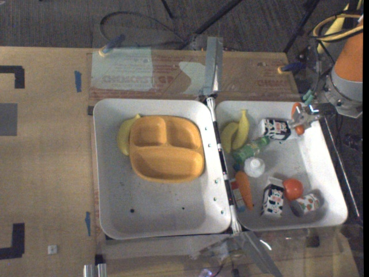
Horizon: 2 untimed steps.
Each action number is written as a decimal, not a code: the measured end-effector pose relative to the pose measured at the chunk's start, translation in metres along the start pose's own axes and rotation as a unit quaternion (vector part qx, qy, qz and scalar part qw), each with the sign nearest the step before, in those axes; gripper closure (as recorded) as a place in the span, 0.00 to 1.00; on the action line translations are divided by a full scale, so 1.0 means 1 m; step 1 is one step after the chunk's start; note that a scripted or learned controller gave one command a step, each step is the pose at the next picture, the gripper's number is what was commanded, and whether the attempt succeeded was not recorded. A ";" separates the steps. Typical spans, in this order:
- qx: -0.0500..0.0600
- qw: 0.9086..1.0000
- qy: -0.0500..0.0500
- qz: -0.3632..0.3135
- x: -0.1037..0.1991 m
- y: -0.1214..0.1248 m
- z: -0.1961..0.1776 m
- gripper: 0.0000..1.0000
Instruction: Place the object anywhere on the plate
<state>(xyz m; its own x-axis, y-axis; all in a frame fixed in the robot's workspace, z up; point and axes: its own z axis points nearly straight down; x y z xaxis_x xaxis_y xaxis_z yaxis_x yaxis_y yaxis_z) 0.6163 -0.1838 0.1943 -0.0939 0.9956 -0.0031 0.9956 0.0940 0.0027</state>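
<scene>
Milk carton (273, 199), tomato (293, 187) and a strawberry-print cup (306, 202) at the near end of the right bin (334, 183).
The orange plate (167, 148) sits in the far half of the left bin (115, 201), covering part of a banana (123, 136). In the right bin, a carrot (244, 189), white bottle (254, 166), green bottle (250, 150), two bananas (235, 133) and a second carton (275, 128) lie apart. The gripper (301, 119) hovers at the far right; whether it is open cannot be told.
</scene>
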 end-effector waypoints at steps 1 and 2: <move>0.000 1.000 0.000 0.000 0.000 0.000 0.000 0.00; 0.001 0.998 0.002 -0.063 0.028 -0.035 -0.011 0.00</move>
